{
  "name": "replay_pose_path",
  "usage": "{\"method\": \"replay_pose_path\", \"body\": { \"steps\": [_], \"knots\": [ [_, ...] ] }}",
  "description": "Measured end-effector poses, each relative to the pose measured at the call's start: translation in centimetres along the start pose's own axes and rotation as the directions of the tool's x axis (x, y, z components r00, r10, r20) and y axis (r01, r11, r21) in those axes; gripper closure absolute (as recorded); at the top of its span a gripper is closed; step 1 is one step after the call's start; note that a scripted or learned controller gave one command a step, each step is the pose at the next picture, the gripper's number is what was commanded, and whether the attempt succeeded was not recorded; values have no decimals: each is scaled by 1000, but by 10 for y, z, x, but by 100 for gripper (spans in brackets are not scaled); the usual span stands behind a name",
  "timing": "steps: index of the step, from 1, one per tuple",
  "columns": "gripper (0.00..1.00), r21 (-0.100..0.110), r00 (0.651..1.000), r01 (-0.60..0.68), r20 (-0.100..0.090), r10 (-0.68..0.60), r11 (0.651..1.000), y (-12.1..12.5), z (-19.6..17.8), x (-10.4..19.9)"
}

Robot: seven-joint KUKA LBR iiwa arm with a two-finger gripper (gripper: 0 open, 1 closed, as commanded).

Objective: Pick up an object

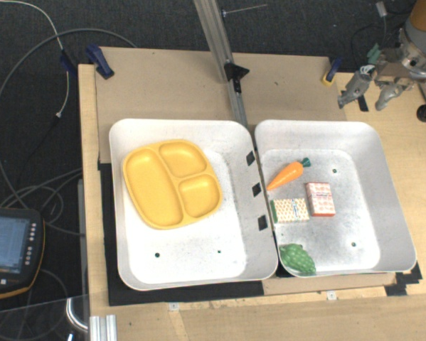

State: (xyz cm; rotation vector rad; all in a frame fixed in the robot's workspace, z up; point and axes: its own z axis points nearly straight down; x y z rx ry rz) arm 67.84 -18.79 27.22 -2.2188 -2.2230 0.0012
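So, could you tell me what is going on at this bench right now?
The gripper hangs with open fingers above the bench, beyond the far edge of the right bin, holding nothing. That bin holds a toy carrot, a red box, a small patterned box and a green item. The left bin holds a yellow divided tray. Nothing is picked yet.

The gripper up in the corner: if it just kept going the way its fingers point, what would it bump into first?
The gripper hangs above the bench, fingers pointing down and slightly left. Going straight on, it would probably meet the bare bench just beyond the right bin's far rim, not the toys inside. Depth is hard to judge from one view.
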Motion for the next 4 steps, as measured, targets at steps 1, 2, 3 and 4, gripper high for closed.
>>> {"method": "replay_pose_path", "body": {
  "steps": [1, 2, 3, 4],
  "knots": [
    [0, 0, 1000, 0, 0, 0, 1000, 0, 0, 0],
    [0, 6, 1000, -1, -2, 1, 1000, -8, 60, 3],
    [0, 6, 1000, -2, -1, 2, 1000, -2, 113, -4],
    [0, 6, 1000, -1, -2, 1, 1000, 0, 172, 5]
  ]
}}
